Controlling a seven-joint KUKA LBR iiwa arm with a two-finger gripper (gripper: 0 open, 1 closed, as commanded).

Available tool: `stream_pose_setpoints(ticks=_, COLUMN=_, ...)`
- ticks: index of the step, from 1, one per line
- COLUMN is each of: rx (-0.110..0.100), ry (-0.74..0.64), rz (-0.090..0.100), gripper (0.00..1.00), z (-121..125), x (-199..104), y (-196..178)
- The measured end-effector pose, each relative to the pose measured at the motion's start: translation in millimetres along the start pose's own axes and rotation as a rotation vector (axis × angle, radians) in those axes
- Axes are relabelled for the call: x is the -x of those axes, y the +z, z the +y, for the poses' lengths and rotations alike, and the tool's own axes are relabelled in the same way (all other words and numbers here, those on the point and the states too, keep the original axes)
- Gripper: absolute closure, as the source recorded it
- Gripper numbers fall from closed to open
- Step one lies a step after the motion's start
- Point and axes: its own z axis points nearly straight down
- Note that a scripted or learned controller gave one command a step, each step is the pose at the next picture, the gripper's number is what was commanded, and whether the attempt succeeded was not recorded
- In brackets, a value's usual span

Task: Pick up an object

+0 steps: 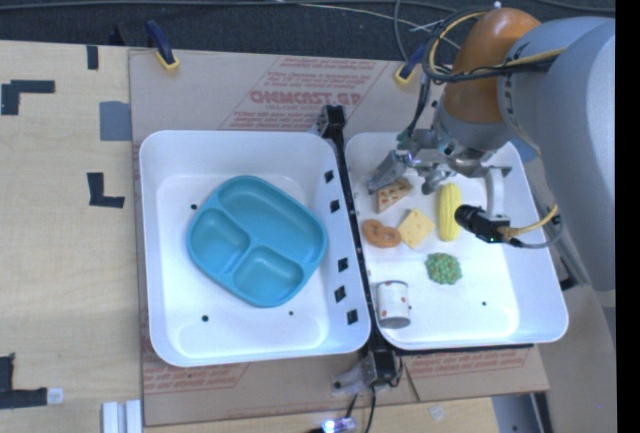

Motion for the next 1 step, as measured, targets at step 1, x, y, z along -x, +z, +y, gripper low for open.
stream_pose_setpoints(ticks=1, rx=0.005, ry=-0.001, rz=-0.001, gripper=0.00, z=-0.1, x=-0.7, y=45.4)
